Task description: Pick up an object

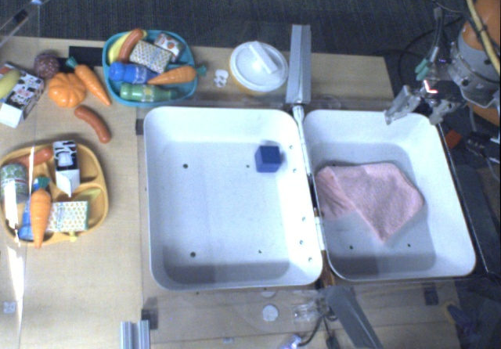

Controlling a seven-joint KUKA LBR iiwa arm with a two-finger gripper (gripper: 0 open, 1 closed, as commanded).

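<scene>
Picking something up starts with choosing a target, and you have two: a small blue cube point(268, 158) in the left bin point(168, 261), in its upper right part just left of centre frame, and a pink cloth point(369, 197) lying crumpled across the middle of the right bin point(454, 253). Your end effector point(415, 103) sits at the upper right of the frame, over the far rim of the right bin, with nothing between its fingers; they look spread, one tip at the left toward the rim corner and the other further right.

The cloth is the nearer choice, so I'd judge it the easier reach. Bring the end effector down and left toward the thick middle of the cloth, not its thin edge at the lower right, where the fingers would likely scrape the bin floor and catch little. Descend straight, close on a raised fold, then lift slowly and check that fabric comes up with you.

If you go for the cube instead, you must cross the divider between the bins, near the metal bar point(298, 66) at top centre. Square the fingers to two opposite faces, since it sits slightly turned, and centre over it before closing; a small rigid block will probably skid away from an off-centre pinch.

Leave the toy food trays on the tabletop point(117, 206) at the left alone
</scene>
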